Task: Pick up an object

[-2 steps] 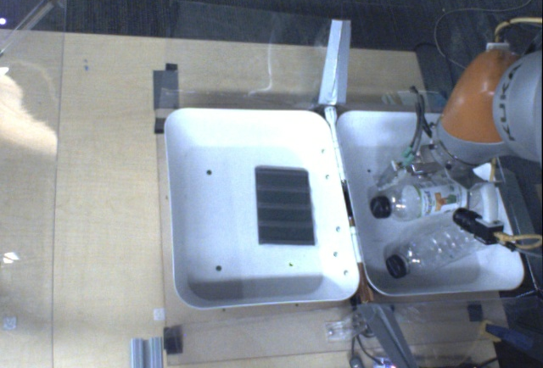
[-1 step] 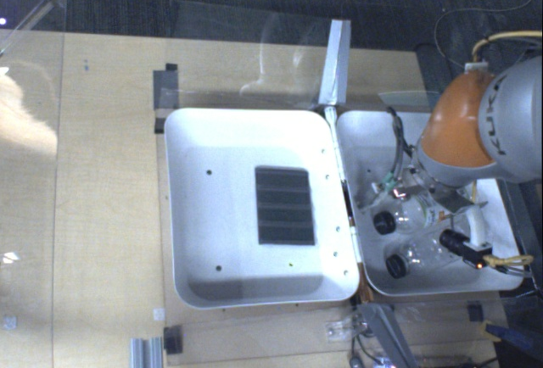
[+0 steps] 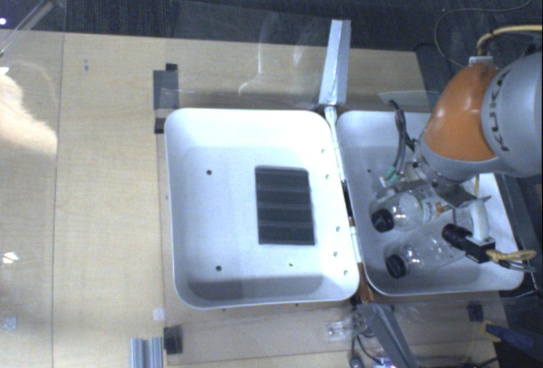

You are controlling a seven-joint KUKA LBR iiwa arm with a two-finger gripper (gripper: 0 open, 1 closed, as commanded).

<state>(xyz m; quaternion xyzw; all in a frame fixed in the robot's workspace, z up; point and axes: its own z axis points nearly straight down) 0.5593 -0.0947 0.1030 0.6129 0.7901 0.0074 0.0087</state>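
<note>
A black ribbed rectangular pad (image 3: 284, 205) lies flat in the middle of the left bin (image 3: 195, 188). In the right bin (image 3: 365, 146) lie two clear plastic bottles with black caps, one (image 3: 397, 214) just below the gripper and the other (image 3: 413, 259) nearer the front wall. My gripper (image 3: 411, 187) hangs low over the right bin, right above the upper bottle, under the grey and orange arm (image 3: 462, 125). The arm hides part of this bin's right side.
A metal divider strip (image 3: 335, 74) rises behind the seam between the bins. Wooden bench top (image 3: 93, 188) spreads to the left, with a clear panel (image 3: 34, 19) at the far left. Clamps and cables (image 3: 373, 337) sit below the right bin.
</note>
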